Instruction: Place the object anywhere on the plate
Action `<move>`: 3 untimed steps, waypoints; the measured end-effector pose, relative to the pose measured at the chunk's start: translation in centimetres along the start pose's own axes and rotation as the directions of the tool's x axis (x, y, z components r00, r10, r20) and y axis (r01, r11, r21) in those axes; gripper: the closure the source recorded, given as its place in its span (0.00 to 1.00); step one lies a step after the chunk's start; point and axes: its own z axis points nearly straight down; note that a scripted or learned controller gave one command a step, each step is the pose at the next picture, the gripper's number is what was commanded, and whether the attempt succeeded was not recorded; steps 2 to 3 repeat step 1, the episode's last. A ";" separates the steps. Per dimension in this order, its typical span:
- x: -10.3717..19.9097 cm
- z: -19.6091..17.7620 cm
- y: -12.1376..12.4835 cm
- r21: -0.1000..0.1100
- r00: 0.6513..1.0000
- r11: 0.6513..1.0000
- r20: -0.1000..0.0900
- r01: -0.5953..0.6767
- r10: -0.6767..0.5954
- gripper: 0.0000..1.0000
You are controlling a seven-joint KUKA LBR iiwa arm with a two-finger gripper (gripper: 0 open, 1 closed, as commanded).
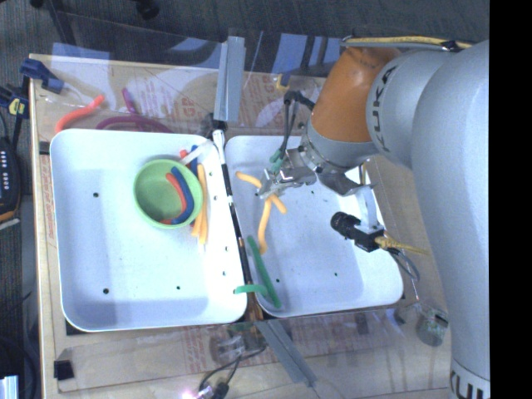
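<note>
Orange, thin and likely floppy, the strip [268,214] is lying just below the gripper [271,183]; its opening I cannot tell; mid-length looks best to pinch.

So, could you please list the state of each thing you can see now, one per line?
Plate: upright in left bin, holds red and blue pieces.
Orange sticks: lying loose in right bin.
Green stick: lying at right bin's near left corner.
Hand: low over right bin, near orange sticks.
</note>
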 end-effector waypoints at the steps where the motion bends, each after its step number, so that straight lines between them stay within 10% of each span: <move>1: 0.0 0.0 0.0 0.000 1.000 1.000 0.000 0.000 0.000 0.00; 3: 0.0 0.0 0.0 0.000 1.000 1.000 0.000 0.000 0.000 0.00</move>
